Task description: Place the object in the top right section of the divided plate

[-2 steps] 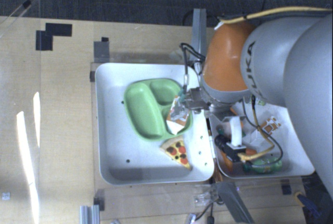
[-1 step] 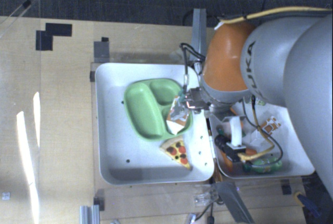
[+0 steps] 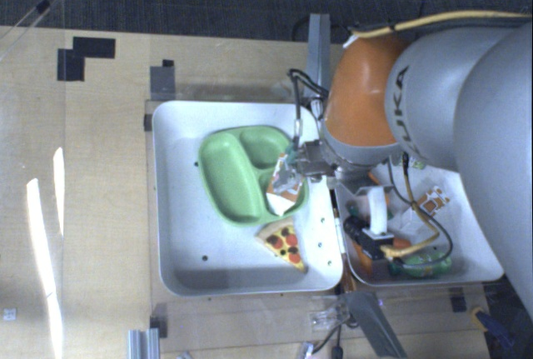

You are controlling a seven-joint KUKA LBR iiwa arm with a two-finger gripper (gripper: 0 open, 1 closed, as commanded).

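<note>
The object, a small pale item with a white underside (image 3: 284,192), sits at the right edge of the one green divided plastic plate (image 3: 236,174), under the hand (image 3: 293,168); whether the hand grips it cannot be told. One toy pizza slice (image 3: 283,242) lies nearby in the left of two white bins (image 3: 175,207).

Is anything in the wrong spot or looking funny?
A toy pizza slice lies on the floor of the left bin, just outside the green divided plate, not in a section. The gripper sits over the plate's right side.
</note>
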